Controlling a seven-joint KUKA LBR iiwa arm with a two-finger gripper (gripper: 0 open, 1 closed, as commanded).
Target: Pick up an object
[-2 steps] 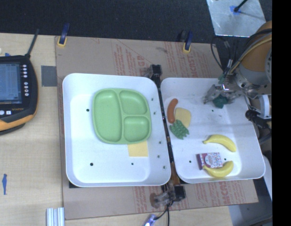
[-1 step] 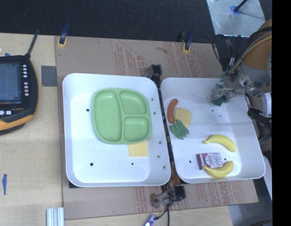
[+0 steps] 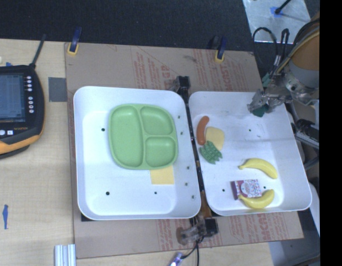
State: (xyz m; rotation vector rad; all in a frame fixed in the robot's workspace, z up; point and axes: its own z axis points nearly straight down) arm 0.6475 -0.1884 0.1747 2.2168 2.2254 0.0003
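Green tray (image 3: 142, 136) in L bin (image 3: 88, 198)

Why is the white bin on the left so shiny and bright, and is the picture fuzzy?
In the camera view, overhead light bleaches the left bin so its white floor looks washed out; the green divided plate casts barely any shadow; the whole view is slightly soft, so the print on the small red packet cannot be read; the pincer at the right bin's far edge looks blurry.
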